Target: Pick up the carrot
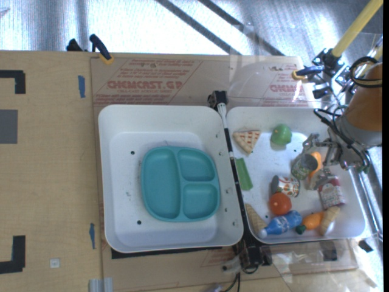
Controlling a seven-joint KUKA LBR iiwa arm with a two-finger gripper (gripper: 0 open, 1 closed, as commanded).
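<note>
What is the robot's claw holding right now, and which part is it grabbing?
It cannot be told. The claw hangs over a small orange carrot-like piece in the right white bin, but the picture is too cluttered to confirm a grip.

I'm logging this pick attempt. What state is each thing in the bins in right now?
Gripper: low over the right bin, an orange piece at its tip.
Teal tray: flat in the left bin, right way up.
Green apple: loose.
Pizza slice: lying flat.
Blue bottle: on its side.
Can: tipped over.
</note>
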